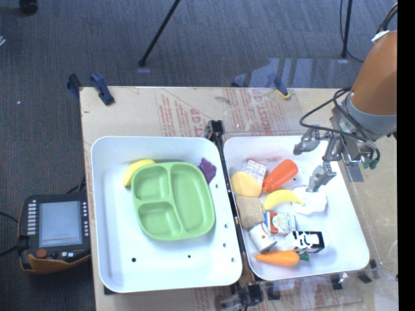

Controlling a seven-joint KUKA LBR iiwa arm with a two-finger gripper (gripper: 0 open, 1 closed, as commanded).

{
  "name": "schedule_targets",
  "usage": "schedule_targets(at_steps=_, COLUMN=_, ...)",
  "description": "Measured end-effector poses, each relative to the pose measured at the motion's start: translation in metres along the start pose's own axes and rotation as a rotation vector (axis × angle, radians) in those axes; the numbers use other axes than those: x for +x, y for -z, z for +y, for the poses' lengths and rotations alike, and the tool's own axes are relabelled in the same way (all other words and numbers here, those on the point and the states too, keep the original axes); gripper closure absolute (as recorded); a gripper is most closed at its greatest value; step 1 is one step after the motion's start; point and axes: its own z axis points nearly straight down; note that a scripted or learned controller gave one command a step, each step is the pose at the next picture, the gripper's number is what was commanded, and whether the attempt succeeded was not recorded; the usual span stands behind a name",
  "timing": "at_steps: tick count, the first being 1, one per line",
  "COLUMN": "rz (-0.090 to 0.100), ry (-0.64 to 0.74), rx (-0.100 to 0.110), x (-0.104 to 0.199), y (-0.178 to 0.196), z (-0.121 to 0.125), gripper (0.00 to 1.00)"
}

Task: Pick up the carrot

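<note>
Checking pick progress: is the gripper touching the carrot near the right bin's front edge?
Apart. The camera view shows the gripper above the bin's middle, with the banana and cartons between it and the carrot.

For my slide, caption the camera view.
Arm's tool hovers above the right bin, the carrot lying untouched near its front edge.

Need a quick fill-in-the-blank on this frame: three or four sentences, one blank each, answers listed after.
1. The carrot lies in the ___ bin, near its front edge.
2. The green divided plate sits in the ___ bin.
3. The plate has ___ compartments.
4. The gripper hangs above the right bin, over its ___ half, away from the carrot.

Answers: right; left; three; back
</note>
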Motion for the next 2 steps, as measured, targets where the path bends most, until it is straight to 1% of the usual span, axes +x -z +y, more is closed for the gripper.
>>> schedule_targets(at_steps=1, rz=0.009, ry=-0.101, rx=-0.005, x=0.023, y=-0.073, z=0.121, gripper=0.0)
schedule_targets(at_steps=2, rz=-0.003, ry=-0.565, rx=0.001, x=0.015, y=-0.166, z=0.04, gripper=0.0)
